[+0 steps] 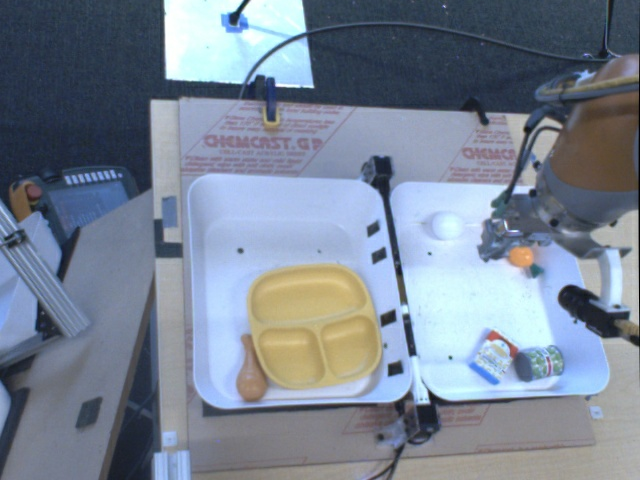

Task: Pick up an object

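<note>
Gripper (497,240) low over right bin (450,368), upper right of frame; can't tell its state; orange ball (520,257) just beside it; white ball (445,226) to its left; yellow tray (312,323) in left bin (215,268).

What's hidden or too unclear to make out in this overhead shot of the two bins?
- Tool, camera view: the grey wrist housing hides its tips, so its state is unreadable.
- Small orange ball: partly covered by the tool.
- Small green-labelled can and blue-and-red carton: print too small to read.
- Arm: cut off by the right edge.
</note>
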